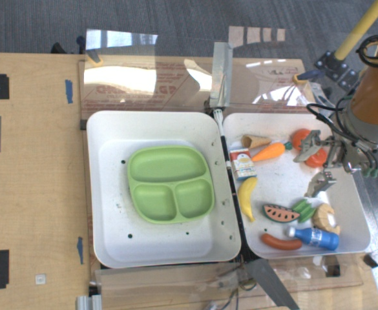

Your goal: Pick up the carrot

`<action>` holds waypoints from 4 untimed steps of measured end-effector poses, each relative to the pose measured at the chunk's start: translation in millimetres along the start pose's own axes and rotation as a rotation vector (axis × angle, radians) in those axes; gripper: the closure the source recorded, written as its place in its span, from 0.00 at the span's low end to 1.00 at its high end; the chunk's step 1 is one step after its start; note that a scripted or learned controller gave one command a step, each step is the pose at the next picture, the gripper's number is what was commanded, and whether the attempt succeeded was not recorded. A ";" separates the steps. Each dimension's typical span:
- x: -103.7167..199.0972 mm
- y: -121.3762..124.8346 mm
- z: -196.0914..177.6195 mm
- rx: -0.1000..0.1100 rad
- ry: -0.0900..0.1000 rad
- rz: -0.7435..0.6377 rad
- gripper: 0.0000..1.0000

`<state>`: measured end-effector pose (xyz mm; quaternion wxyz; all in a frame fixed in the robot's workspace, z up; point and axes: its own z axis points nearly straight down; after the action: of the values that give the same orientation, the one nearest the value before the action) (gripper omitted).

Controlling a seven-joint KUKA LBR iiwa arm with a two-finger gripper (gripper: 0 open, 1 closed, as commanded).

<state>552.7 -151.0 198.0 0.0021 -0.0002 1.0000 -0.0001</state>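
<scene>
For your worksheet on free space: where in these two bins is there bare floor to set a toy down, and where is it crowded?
Free: the left bin floor all around the green divided plate, and the right bin middle patch between carrot, banana and watermelon slice. Crowded: the right bin's near edge by the sausage and blue bottle, and its far side.

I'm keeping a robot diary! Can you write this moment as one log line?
step: approach | carrot: lying in right bin, not held | gripper: above bin, right of carrot | green plate: left bin
</scene>
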 end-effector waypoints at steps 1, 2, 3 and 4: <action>-49.4 37.4 92.4 0.001 -0.006 -0.108 0.00; -50.8 39.4 82.6 0.001 -0.010 -0.111 1.00; -109.2 57.0 109.2 0.003 0.005 0.350 1.00; -82.9 91.3 70.8 0.001 0.003 0.384 1.00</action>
<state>635.8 -59.7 127.5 0.0006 0.1906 0.9817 -0.0002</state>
